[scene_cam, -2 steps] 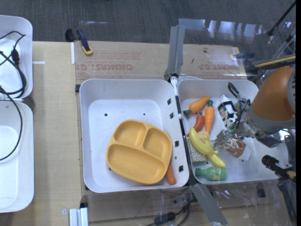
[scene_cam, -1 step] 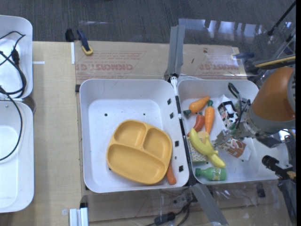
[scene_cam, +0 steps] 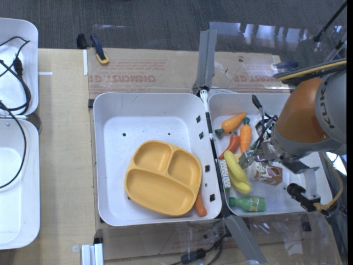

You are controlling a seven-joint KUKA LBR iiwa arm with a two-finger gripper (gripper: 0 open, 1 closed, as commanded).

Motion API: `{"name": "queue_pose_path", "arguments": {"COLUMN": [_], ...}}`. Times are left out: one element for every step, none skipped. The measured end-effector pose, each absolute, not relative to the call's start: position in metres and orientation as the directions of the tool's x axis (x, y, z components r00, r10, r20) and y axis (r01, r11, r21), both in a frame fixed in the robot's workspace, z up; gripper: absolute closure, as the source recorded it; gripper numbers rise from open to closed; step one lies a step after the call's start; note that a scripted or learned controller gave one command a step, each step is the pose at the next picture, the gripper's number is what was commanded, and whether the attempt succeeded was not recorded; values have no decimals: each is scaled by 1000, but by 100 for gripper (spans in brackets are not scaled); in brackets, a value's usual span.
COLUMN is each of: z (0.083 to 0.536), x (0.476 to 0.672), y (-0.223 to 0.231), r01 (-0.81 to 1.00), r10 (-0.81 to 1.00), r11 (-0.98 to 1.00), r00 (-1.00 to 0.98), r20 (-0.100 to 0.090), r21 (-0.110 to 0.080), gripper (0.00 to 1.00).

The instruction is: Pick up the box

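Here, arm (scene_cam: 309, 115) reaching in from the right, end effector (scene_cam: 255, 158) low over right bin (scene_cam: 276, 207), beside box (scene_cam: 268, 174), grip state unclear

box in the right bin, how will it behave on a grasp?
The box looks like a small carton lying flat, so probably light and unlikely to roll. Its printed faces look smooth, so it may slip. The banana sits close beside it and the tool hovers at its edge, so a push might shove both.
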State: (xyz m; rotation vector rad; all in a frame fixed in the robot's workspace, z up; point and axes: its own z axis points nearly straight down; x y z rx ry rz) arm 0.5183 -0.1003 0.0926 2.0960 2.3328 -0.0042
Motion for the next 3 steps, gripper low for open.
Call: {"name": "queue_pose_path", "arguments": {"z": [101, 191, 191], "x": [518, 541, 541], "y": [-100, -58, -58], "r01": [995, 940, 940], "r10": [995, 940, 940], "r11": [102, 341, 341], "r00": [-102, -341, -341], "r20": [-3, 0, 0], "r21": [-1, -1, -1], "gripper": [100, 100, 0]}}
